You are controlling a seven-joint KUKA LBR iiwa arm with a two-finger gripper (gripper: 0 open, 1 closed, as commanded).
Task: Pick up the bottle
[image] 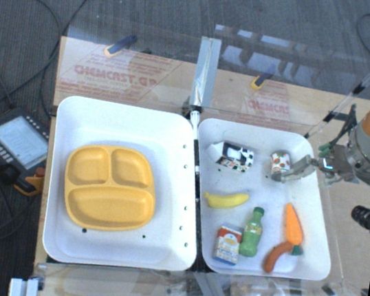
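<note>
The bottle (pixel 252 232), green with a yellow cap, stands in the right bin (pixel 323 200), toward its near edge and about midway across, untouched. Just to its left, almost touching, is a small carton (pixel 227 245); a banana (pixel 225 200) lies a little farther from the near edge, to the bottle's left; a carrot (pixel 292 224) and a sausage (pixel 276 256) lie to its right, nearer the bin's right wall. The gripper (pixel 298 167) hangs near the far right corner of that bin, its metal fingers reaching in beside a small can (pixel 279 164), close enough that they may be touching it; whether the jaws are spread or pressed together cannot be told at this angle, and nothing shows between them. A black-and-white box (pixel 236 156) lies along the far edge, left of the can. The left bin (pixel 107 114) carries a yellow tray (pixel 110 187) and plays no part. By my reading the task is in its approach step: the gripper is well apart from the bottle and at the wrong end of the bin. The next move calls for lifting clear of the can, crossing toward the near edge, and coming down over the cap with the fingers set so they slip between the carton and the carrot without knocking the bottle over.
</note>
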